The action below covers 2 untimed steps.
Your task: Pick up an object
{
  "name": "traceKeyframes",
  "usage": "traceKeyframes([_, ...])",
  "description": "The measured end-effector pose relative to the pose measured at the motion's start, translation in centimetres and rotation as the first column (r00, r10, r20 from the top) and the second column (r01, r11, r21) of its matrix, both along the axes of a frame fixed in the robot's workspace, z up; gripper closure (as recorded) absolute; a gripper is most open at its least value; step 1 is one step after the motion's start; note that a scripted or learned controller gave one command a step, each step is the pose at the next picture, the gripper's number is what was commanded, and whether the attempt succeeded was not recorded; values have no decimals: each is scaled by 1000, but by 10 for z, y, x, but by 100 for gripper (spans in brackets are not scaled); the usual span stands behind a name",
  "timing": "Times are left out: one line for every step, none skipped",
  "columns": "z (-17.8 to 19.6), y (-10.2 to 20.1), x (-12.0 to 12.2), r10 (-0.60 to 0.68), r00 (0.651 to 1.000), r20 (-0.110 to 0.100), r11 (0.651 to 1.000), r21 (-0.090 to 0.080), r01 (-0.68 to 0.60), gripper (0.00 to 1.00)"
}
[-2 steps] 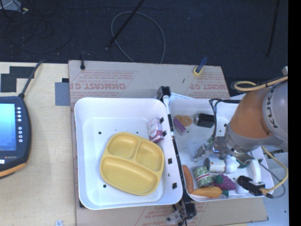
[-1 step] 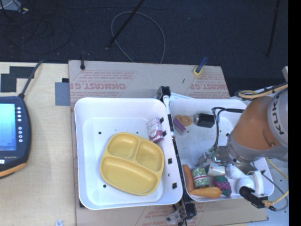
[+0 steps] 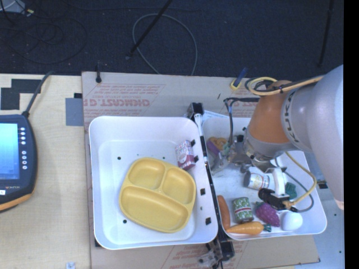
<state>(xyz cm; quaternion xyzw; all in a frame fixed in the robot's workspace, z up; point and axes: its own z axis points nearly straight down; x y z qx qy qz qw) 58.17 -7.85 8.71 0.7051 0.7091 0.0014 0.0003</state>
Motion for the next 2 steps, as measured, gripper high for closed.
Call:
traceKeyframes([98, -61, 48, -8, 1000, 6, 1000, -7, 8, 0])
traceKeyframes([-4, -67, 62, -4, 1000, -7, 1000, 1, 4, 0])
